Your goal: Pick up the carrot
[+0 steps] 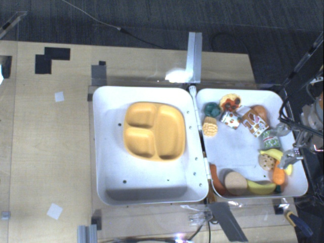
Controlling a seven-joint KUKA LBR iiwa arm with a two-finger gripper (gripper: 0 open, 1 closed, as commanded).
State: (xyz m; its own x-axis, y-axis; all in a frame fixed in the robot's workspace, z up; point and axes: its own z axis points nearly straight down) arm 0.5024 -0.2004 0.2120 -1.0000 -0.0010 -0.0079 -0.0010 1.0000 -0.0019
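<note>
**Closing in on the carrot at the bin's far corner**

Reaching in from the right, your gripper (292, 156) hangs just above the carrot (278, 176), which lies in the right bin (238, 151) near its right wall and front corner. You cannot tell from here whether the gripper is spread or shut, and nothing shows the carrot gripped, so treat this as the approach step.

Your next move calls for a short drop onto the carrot, lined up across its narrow width. Room is tight: a banana (260, 187) touches the carrot on the front side, a cookie (266, 160) sits just beside it, and the bin wall crowds the right. Open floor lies toward the bin's middle; the left bin (109, 135) holds a yellow tray (154, 131).
</note>
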